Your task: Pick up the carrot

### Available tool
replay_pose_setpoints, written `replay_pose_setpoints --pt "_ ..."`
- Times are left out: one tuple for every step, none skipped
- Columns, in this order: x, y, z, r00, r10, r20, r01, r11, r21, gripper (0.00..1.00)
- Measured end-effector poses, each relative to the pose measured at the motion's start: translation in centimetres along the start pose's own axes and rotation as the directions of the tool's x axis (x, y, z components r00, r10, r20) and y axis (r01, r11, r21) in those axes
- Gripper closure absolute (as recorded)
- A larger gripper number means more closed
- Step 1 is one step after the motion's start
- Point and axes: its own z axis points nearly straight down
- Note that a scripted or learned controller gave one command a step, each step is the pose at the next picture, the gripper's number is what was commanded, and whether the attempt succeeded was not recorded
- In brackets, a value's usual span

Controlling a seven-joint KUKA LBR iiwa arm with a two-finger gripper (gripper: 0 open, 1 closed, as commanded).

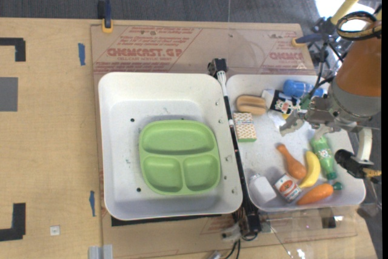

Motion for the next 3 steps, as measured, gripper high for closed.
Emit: replay_pose_setpoints --pt "0.1 -5.0 0.3 0.885 -0.466 0.002 0.466 0.885 0.000 0.00" --pt "2.9 -1.4 9.0 0.946 -0.323 0.011 0.323 0.946 -0.019 0.00" --pt "8.6 3.3 -1.0 0.968 -0.252 0.004 0.252 0.968 -0.017 0.00"
